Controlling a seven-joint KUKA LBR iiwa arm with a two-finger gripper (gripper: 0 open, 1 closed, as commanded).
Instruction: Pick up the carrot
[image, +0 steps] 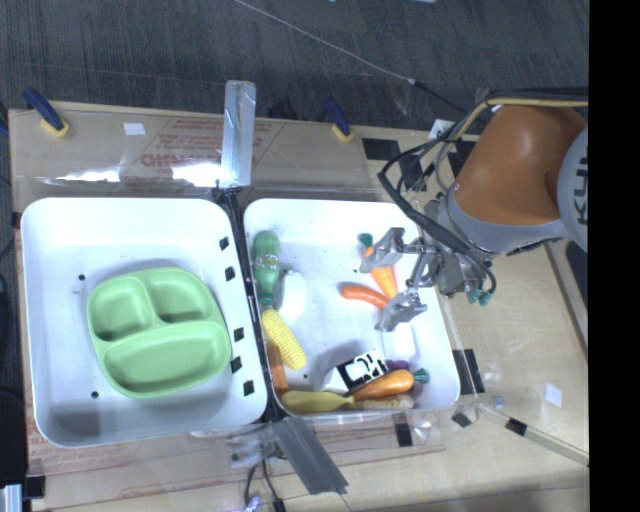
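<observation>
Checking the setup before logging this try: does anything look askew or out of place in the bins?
Nothing looks spilled or damaged. The green divided plate lies flat in the left white bin; the toy vegetables crowd the right white bin's near edge, the yellow corn cob lying slantwise.

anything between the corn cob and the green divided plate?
Camera view: the two bins' adjoining walls lie between corn cob and green divided plate; no object there.
</observation>
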